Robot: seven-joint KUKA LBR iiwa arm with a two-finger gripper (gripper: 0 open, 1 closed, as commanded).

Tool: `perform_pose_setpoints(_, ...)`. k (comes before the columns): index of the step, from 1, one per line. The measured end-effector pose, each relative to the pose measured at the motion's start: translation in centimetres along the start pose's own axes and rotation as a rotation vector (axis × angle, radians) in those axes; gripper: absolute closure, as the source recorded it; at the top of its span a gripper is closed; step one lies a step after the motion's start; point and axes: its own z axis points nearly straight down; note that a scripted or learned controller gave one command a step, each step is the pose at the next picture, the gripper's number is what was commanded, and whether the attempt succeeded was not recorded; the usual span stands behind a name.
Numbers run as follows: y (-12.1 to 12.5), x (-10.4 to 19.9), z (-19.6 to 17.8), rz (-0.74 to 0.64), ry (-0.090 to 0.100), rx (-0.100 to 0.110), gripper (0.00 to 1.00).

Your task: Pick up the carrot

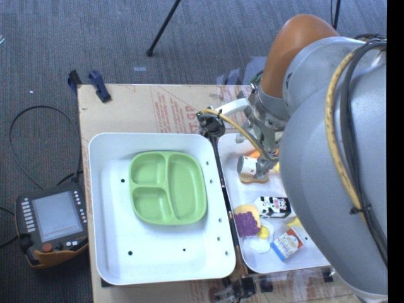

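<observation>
Camera view: my gripper [264,163] hangs low over the far end of the right bin [252,265], beside a small white cup [247,165]. An orange sliver that may be the carrot [253,151] peeks out just behind it; I cannot confirm contact or any hold. A green divided plate [168,187] lies in the left bin [107,232]. A purple toy [245,221] and small cartons [273,206] lie nearer.

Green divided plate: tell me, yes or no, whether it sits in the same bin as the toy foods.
No, the green divided plate lies alone in the left bin, while the toy foods lie in the right bin.
</observation>
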Motion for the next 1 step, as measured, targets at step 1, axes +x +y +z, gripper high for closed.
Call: perform_pose_setpoints(1,1.59,-6.17,5.77,-0.009,-0.013,0.001,0.00)
